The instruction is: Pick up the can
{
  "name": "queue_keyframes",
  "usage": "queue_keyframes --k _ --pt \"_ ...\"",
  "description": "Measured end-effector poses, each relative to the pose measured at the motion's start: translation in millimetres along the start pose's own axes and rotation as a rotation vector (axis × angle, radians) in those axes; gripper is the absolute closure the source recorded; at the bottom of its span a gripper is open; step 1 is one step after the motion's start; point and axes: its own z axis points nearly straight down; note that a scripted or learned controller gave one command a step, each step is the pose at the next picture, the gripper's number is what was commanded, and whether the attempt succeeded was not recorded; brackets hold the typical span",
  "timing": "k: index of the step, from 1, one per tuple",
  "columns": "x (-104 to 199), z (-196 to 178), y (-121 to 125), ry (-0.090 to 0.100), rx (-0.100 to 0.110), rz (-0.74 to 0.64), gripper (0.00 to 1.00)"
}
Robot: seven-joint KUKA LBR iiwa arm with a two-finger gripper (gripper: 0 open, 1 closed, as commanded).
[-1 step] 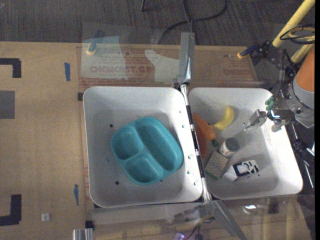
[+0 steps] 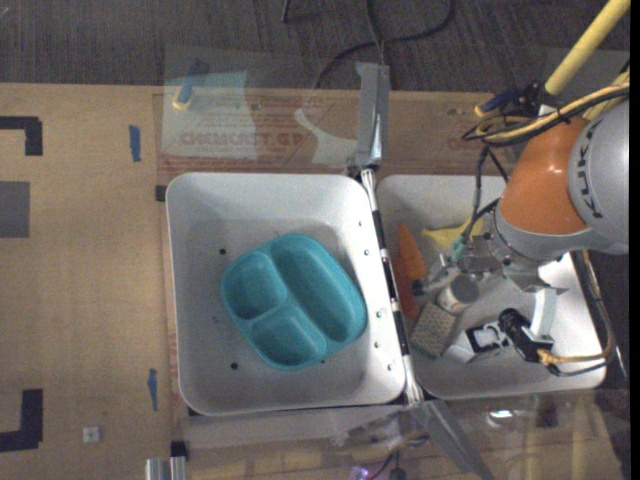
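The can [image 2: 432,328] is taken to be the grey thing laid on its side, low and left in the right bin [image 2: 580,308], close to the wall between the two bins. An orange thing [image 2: 410,258] is seen just above it in the frame, and a yellow thing [image 2: 445,238] higher up. The gripper [image 2: 458,280] is held just up and right of the can. Whether it is spread or pressed together cannot be told. For a good pick, the gripper should be brought over the can's middle, set across its round sides, kept off the wall, then closed gently
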Motion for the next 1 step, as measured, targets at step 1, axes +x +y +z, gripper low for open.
queue_keyframes --k 1 --pt "-5.8 -9.3 -0.6 0.0 -0.001 0.012 1.0"
